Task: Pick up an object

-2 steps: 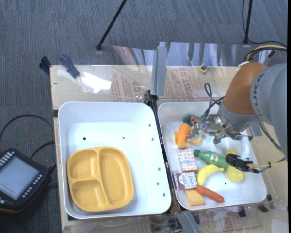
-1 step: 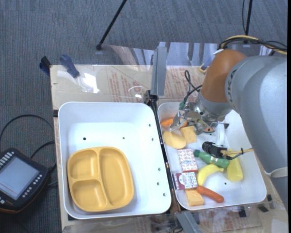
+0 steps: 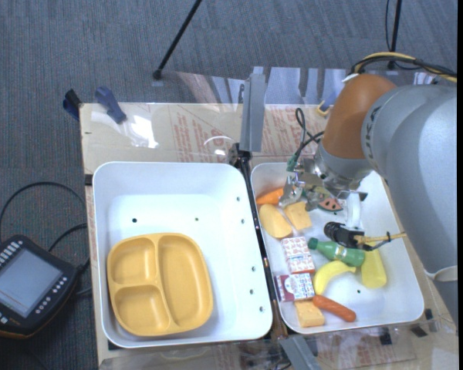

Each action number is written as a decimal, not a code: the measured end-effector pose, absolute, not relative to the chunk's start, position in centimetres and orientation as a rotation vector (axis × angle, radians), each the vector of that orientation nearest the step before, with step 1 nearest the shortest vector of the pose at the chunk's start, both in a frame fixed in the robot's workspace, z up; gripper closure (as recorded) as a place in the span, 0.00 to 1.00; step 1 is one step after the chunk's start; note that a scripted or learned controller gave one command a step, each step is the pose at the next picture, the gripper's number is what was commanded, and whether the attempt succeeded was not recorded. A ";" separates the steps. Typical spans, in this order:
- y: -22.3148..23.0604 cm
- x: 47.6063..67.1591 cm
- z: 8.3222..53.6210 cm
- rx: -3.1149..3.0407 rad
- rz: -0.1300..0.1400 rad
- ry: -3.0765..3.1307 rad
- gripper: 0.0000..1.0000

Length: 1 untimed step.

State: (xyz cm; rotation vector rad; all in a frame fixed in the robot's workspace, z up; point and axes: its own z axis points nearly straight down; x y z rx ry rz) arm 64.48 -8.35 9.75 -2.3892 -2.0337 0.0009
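Nearest you, an orange wedge [image 3: 309, 313] and a carrot [image 3: 333, 307] lie side by side against the near wall of the right bin [image 3: 397, 303], well on your side of the gripper [image 3: 295, 193]. You find a red-and-white carton [image 3: 296, 287] touching the wedge, with a banana [image 3: 329, 273] just beside it. Left of the gripper and nearer you, a yellow divided tray [image 3: 160, 284] sits in the left bin [image 3: 177, 199]. Note a green bottle [image 3: 336, 251] lying flat above the banana, its cap toward a patterned box [image 3: 295, 251]. Two pale yellow pieces [image 3: 275, 220] lie directly under the gripper, on your side of it. An orange piece [image 3: 268, 196] rests just left of it, by the bin wall. The gripper hangs low over the far left part of the right bin; you cannot tell whether it is spread or pressed together.
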 end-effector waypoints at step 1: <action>-3.9 64.6 19.2 -2.307 -0.011 -2.138 1.00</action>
